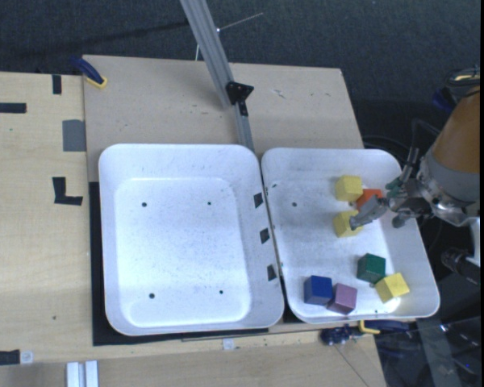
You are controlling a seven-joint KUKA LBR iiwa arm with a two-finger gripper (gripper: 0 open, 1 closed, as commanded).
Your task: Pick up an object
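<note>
purple block (pixel 344 297) is seen nearest | gripper (pixel 360 216) is placed at yellow block (pixel 344 224), just left of it | jaws' state cannot be told

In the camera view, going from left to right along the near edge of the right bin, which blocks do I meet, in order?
Blue block → purple block → green block → yellow block.
</note>
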